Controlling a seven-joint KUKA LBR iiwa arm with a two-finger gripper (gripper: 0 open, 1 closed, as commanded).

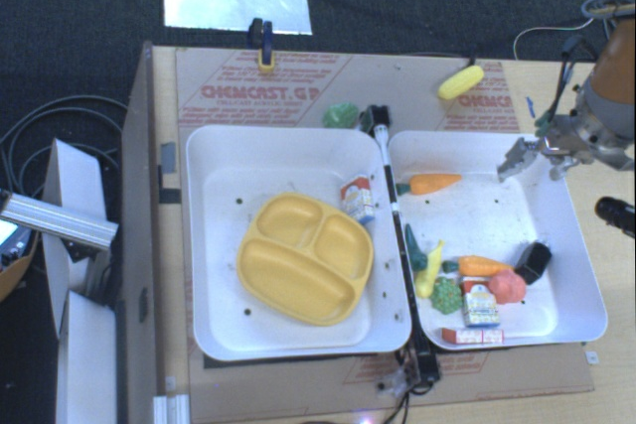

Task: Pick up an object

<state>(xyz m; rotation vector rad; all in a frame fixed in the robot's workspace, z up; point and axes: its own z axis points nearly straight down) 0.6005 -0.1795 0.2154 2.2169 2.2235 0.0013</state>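
My gripper [535,167] hangs over the far right corner of the right bin [576,243], its two fingers spread open with nothing between them. An orange carrot [434,183] lies to its left near the bin's far wall. Toward the near side lie a second carrot [484,265], a black block [534,261], a pink-red fruit [509,286], a green broccoli [447,296], a yellow banana [429,275] and a small carton [481,305].
The left bin [214,213] holds a yellow divided plate [306,256] and a small carton [359,201]. A yellow corn [461,81] and a green item [342,115] lie on the board behind the bins. A flat box [472,337] rests on the right bin's near rim.
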